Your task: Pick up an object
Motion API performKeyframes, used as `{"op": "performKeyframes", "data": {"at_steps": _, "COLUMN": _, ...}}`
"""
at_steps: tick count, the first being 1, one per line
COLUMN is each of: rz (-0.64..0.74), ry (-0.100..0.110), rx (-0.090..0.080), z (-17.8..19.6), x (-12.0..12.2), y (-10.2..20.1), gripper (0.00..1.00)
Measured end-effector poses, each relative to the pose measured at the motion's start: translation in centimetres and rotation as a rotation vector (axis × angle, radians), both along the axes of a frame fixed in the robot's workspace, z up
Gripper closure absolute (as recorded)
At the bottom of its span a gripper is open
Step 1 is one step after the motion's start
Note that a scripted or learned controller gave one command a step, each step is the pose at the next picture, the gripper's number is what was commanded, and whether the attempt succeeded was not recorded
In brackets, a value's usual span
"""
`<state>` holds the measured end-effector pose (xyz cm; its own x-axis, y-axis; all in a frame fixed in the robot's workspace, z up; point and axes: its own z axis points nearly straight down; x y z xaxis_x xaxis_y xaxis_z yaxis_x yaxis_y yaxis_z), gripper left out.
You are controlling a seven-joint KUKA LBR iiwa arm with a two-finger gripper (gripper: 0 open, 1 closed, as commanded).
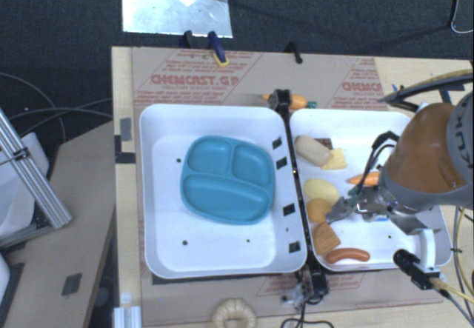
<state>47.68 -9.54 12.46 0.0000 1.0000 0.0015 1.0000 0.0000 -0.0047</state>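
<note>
Across the bench (326, 67), lower right, our end effector (337, 212) hovers over food pieces (320, 189); grip state unclear, nothing lifted yet.

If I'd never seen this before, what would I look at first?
Probably the big blue divided plate, sitting alone in the left white bin. Next, the robot arm's orange band on the right, hanging over the right bin. There its gripper reaches down among a jumble of toy food, with a red sausage near the front edge.
</note>
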Motion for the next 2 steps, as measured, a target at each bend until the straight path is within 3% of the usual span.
{"op": "performKeyframes", "data": {"at_steps": 1, "rz": 0.003, "ry": -0.008, "rx": 0.005, "z": -3.8, "x": 0.3, "y": 0.2, "gripper": 0.00}}
{"op": "performKeyframes", "data": {"at_steps": 2, "rz": 0.004, "ry": -0.023, "rx": 0.001, "z": -2.4, "x": 0.7, "y": 0.2, "gripper": 1.00}}
